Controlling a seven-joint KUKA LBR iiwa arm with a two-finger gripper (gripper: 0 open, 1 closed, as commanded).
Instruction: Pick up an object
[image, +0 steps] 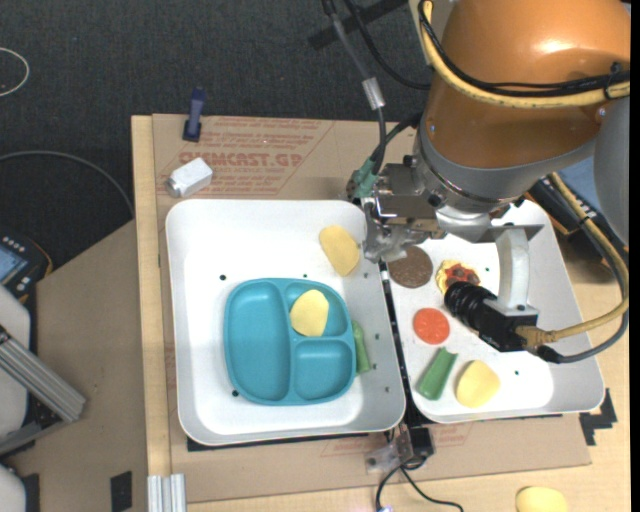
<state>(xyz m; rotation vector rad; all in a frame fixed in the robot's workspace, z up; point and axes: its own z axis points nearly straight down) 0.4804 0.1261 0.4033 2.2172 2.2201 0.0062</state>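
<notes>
At the far left of the table (150, 330), outside both bins, we note a small white block (190, 177) and a blue clip-like item (194, 115). Neither appears to bear on the task.

The left bin (195, 260) holds a teal divided plate (258, 345). A pale yellow slice (310, 313) lies in its upper right compartment, and a green strip (361, 350) sits against the plate's right edge. A yellow lump (339, 249) rests near the bin's upper right corner, apart from the plate.

The pincer (382, 246) stands low over the wall shared by the two bins, just right of the yellow lump. We cannot tell whether it is released or clenched, and we record no object in its grasp.

The right bin (560, 360) holds a brown disc (410, 268) close beside the pincer, then a red-and-yellow piece (458, 273). Lower down lie a red disc (432, 325), a green stick (437, 372) and a yellow chunk (477, 383).

Assessment: the pick is not yet made. Every object appears to rest on a bin floor or on the plate. The approach looks largely complete; a secure grasp and a lift remain.

The task names no particular object. By position we judge the yellow lump the likeliest candidate, with the brown disc as the alternative. The lump is smooth, rounded and oblong, matte yellow, lying on its side and clear of its neighbours.
</notes>
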